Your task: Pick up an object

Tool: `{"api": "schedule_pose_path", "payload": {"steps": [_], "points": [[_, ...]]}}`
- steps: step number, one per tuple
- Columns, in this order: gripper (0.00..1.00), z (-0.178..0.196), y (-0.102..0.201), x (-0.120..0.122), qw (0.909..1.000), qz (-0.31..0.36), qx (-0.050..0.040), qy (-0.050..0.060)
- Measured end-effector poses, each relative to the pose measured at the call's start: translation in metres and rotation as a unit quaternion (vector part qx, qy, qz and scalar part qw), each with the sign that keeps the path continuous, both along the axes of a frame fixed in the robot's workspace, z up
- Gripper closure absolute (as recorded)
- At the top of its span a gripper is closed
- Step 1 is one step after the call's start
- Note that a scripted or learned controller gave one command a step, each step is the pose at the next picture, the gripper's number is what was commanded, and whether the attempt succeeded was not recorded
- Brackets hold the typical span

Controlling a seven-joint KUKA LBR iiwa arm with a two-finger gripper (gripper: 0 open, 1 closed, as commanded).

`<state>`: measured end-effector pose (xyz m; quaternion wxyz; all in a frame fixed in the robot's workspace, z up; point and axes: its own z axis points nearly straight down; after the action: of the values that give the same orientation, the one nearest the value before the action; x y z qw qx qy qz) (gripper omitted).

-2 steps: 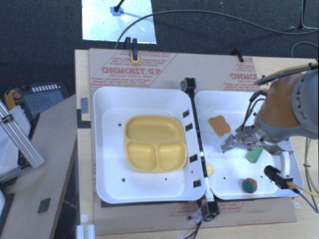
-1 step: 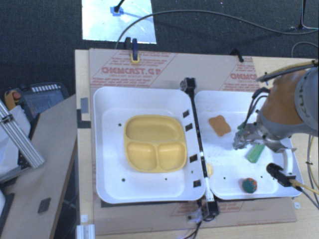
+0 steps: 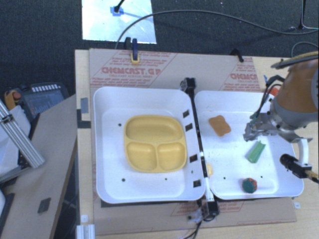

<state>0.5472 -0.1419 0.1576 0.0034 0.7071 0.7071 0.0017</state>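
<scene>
Writing: you can read "CHEMCAST GP" in red on the brown sheet [image 3: 130, 69] covering the bench.
Arm: your claw [image 3: 252, 130] hangs over the right white bin [image 3: 234, 97].
Claw: blurred; whether it's apart or together, you cannot tell.
Object: green plastic block [image 3: 255, 152] just below the claw; tan bread-like piece [image 3: 219, 125] to its left.

The arm [image 3: 299, 96] at the frame's right edge is grey below a broad orange band. Thin cables, one red, run along it. Its gripper [image 3: 253, 131] is a dull grey metal cluster.
</scene>
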Motion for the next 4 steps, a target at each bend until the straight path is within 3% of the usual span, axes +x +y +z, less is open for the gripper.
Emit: {"api": "schedule_pose_path", "payload": {"steps": [2, 4], "points": [[1.00, 0.104, 0.006, -0.003, 1.0000, 0.002, 0.0002, -0.001], [1.00, 0.106, 0.106, -0.010, 1.0000, 0.004, 0.0021, 0.003]]}}
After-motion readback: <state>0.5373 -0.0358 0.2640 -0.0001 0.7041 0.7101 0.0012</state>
